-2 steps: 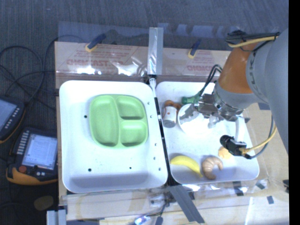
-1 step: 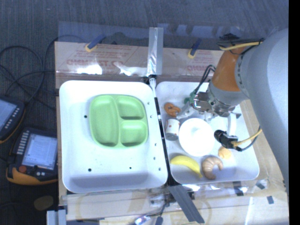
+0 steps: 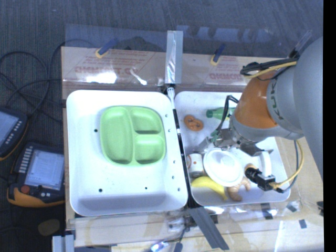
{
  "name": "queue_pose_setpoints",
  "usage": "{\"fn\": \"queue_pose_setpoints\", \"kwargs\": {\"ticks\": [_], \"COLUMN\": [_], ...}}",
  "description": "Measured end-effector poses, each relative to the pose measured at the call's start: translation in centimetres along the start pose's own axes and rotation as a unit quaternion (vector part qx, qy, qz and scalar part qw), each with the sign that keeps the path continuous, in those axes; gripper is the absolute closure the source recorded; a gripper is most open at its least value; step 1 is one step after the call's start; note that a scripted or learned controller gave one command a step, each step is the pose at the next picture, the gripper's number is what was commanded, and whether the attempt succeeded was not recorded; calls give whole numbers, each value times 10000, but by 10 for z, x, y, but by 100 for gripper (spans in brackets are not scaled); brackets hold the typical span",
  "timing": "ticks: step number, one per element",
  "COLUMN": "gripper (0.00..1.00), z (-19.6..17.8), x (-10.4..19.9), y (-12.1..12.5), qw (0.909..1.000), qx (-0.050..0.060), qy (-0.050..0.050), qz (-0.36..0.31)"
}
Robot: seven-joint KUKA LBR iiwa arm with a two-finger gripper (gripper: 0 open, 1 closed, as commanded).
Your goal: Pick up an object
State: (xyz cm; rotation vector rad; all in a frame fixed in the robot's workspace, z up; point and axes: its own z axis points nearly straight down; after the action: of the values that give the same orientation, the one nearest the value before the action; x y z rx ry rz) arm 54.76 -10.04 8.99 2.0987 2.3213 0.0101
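The right bin holds several small things. An orange-brown pretzel-shaped piece lies near its back left. A green bottle lies on its side behind the arm. A round white bowl sits in the middle, a yellow banana lies at the front, and a small red-and-white can rests by the left wall. A tan piece lies next to the banana. My gripper hangs low over the bin, just behind the white bowl, and the wrist hides its tips.
The left bin carries a green divided plate. The grey arm with its orange band covers the right bin's right side. A divider ridge separates the two bins. Handheld devices and cables lie off the bench at the left.
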Motion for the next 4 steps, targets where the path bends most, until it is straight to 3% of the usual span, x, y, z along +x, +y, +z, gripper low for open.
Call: {"fn": "queue_pose_setpoints", "kwargs": {"ticks": [1, 2, 3, 4], "gripper": [0, 100, 0, 100], "z": [2, -9, -9, -17], "x": [-6, -7, -7, -7], "y": [70, 70, 70, 70], "qw": [9992, 9992, 9992, 9992], "qx": [12, 10, 13, 24], "qy": [-6, -23, -28, -34], "qz": [411, 404, 404, 399]}}
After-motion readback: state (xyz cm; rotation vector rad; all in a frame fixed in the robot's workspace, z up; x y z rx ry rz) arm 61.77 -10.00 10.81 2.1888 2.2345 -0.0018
